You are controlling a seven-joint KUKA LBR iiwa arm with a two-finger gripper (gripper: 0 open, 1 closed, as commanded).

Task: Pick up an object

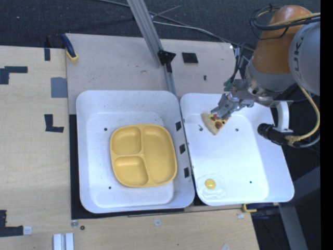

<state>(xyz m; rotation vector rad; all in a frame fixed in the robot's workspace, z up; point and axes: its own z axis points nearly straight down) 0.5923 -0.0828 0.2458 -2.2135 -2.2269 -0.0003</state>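
**Tool over a small wedge in the right bin**

On the desk (31,139), we saw the left bin (88,108) carrying a yellow divided plate (143,155). In the right bin (270,181), a toy fried egg (210,184) lay near the front wall, and a small tan wedge, like a pizza slice (213,123), lay near the back left corner. Its long axis ran diagonally, but we could not tell which end was the tip. We judged it light, stiff and thin, best pinched across its short width. The tool (222,112) hung right at the slice's upper end; we could not tell whether it was spread or pressed together.
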